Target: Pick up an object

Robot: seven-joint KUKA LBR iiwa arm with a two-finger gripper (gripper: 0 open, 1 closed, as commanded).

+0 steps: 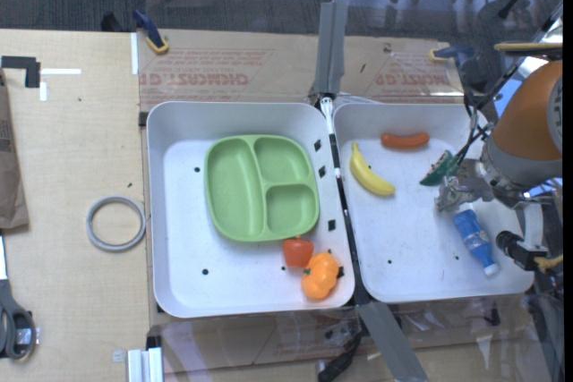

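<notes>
My gripper [450, 191] low in the right bin [403, 277], grip state hidden, blue tube [474, 240] just beside it, banana [369, 174] and sausage [405, 140] farther off, left bin [179, 264] holding green tray [262, 187], orange pepper [320, 275], red piece [297, 251].

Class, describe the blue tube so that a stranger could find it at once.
Start at the right-hand white bin. Near its right edge lies a blue plastic tube, just below the gripper. It is the bin's sole blue item; the yellow banana and red sausage lie farther left.

We see arm [537, 116] cut off at right edge; gripper [450, 191] too small to read; scissors [13, 328] cropped at left.
</notes>
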